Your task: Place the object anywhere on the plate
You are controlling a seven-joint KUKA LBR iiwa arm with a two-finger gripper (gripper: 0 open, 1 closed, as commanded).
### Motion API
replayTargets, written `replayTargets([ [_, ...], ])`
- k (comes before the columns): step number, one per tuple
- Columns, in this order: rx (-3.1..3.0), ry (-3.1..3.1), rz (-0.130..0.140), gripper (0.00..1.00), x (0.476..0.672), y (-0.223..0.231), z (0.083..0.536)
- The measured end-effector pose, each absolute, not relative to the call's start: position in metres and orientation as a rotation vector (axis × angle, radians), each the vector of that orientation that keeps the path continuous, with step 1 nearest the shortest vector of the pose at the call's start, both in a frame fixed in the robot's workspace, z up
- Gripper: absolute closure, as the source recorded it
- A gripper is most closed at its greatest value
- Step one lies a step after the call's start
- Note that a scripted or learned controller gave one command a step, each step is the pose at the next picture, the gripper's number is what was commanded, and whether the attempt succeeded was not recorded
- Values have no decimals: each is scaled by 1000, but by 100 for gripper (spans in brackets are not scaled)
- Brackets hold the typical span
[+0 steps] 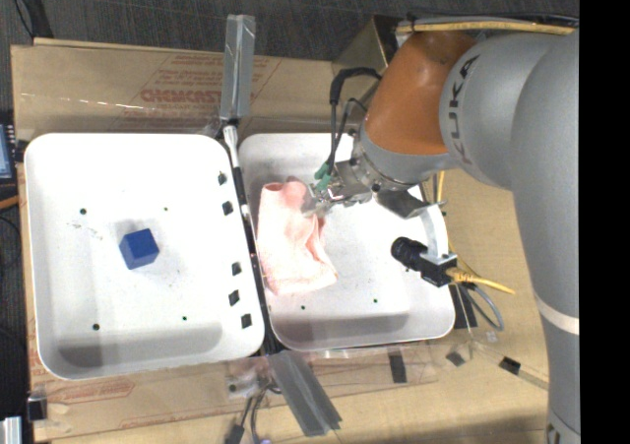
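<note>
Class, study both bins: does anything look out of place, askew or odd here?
Yes. The pink cloth in the right bin lies crumpled, bunched against the bin's left wall, not spread flat. The gripper sits at its upper edge. The blue cube sits alone in the left bin.

Two bins sit side by side on the bench (89, 68), their inner walls touching along the middle. The left bin (59, 334) holds a cube (139, 247) on its floor, toward the bin's left half and well apart from every wall. The right bin (394, 324) holds a cloth (290, 250) lying against its left wall, running from the rear half toward the front. The end effector (330, 191) is over the cloth's rear right corner, with the arm (492, 88) reaching in across the bench's right edge.
</note>
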State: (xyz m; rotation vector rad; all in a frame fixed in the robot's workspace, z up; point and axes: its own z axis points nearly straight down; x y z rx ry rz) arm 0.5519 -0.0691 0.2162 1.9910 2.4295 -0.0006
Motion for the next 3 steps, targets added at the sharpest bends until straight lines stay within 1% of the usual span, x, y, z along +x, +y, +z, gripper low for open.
replayTargets([
  [1,1986,2435,-1,100,553,-69,231],
  [2,1454,2788,-3,100,556,-16,222],
  [3,862,3021,-1,100,562,28,232],
])
